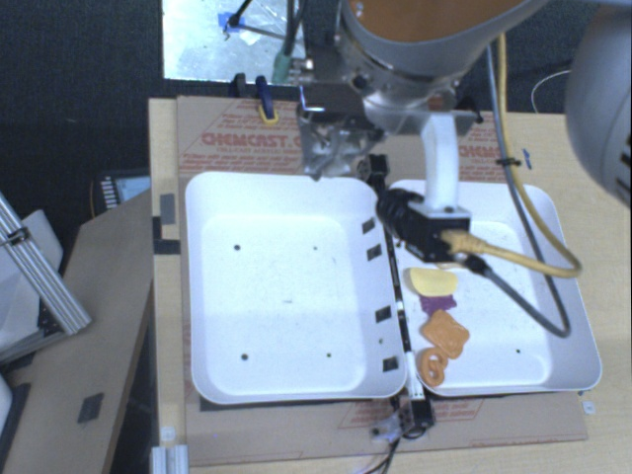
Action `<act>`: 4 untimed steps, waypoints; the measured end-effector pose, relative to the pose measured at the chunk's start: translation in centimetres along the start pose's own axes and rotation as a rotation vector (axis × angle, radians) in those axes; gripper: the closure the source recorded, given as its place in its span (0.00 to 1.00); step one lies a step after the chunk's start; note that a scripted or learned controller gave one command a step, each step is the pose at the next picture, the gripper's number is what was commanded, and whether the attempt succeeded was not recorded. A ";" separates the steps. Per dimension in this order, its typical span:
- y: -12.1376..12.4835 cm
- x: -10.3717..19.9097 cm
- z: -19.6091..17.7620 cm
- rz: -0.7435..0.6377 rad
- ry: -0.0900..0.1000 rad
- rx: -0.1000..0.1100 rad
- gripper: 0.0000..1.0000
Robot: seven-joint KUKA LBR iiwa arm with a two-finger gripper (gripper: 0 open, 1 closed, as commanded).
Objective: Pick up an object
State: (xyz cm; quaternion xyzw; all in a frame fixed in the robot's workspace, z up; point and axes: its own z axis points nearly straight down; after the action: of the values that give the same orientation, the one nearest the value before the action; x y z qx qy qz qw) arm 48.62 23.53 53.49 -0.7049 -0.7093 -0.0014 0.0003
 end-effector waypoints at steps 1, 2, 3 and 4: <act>-0.2 -0.2 21.5 0.005 -0.009 0.016 1.00; -0.1 -0.2 29.1 0.006 -0.005 0.008 1.00; 2.2 -1.9 45.2 0.008 -0.008 0.012 1.00; -0.1 0.0 37.2 0.001 0.000 0.000 1.00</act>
State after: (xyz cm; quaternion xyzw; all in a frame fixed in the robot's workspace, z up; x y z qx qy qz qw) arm 48.58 23.57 16.28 -0.7053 -0.7089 -0.0016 0.0002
